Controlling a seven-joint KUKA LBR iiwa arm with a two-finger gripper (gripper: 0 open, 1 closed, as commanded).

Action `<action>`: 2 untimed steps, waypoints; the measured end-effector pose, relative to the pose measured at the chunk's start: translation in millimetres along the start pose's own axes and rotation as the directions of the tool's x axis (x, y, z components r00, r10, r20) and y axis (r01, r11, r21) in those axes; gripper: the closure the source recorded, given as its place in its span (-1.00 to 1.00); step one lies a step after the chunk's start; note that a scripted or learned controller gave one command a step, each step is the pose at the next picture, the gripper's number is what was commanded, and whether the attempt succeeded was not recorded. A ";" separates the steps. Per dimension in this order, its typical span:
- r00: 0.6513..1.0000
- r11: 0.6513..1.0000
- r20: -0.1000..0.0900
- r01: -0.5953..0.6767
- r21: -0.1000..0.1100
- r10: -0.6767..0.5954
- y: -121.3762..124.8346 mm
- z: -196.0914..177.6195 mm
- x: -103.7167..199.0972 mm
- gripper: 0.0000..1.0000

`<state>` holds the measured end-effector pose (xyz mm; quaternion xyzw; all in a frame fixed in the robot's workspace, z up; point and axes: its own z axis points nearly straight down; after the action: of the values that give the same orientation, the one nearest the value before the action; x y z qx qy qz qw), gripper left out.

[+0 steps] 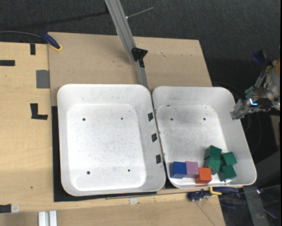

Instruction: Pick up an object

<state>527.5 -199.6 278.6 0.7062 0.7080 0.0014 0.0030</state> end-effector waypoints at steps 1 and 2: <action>1.000 1.000 -0.004 0.004 0.005 -0.004 15.7 -4.1 50.9 1.00; 1.000 1.000 -0.003 0.004 0.009 -0.004 30.0 14.9 103.0 1.00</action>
<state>557.3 -96.6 263.6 0.7049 0.7093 -0.0006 -0.0012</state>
